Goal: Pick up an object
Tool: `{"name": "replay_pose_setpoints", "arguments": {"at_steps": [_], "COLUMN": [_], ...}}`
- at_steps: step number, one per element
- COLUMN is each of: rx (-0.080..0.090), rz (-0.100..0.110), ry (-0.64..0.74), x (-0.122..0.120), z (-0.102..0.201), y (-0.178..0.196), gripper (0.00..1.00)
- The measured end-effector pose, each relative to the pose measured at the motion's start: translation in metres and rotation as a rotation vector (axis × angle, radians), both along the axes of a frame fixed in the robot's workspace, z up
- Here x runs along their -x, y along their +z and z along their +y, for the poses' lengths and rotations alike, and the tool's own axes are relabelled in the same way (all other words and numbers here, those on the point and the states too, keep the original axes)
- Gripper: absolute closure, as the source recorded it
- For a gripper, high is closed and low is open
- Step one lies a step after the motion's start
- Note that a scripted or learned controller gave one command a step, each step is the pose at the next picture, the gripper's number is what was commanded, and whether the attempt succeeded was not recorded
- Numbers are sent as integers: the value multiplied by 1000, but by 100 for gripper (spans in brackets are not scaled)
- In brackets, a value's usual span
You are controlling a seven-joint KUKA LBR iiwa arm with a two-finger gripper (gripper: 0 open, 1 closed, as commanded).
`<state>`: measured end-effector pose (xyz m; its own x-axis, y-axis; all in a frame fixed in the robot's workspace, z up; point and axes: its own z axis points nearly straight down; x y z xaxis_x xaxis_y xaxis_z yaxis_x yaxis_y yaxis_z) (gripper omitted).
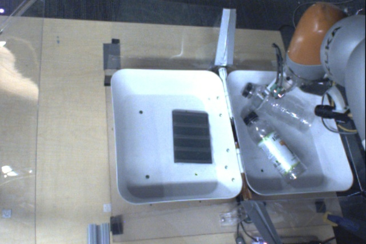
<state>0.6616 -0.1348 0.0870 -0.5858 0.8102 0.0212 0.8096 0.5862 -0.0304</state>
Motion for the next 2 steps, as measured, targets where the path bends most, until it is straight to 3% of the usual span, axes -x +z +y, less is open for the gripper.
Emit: {"name": "replay_pose_setpoints", "arguments": {"at_steps": [1,2], "rx": [17,-9], "rz": [-9,-46], "ry": [126,571], "x": [1,32], "z": [18,74], "y": [1,100], "gripper": [0,0]}}
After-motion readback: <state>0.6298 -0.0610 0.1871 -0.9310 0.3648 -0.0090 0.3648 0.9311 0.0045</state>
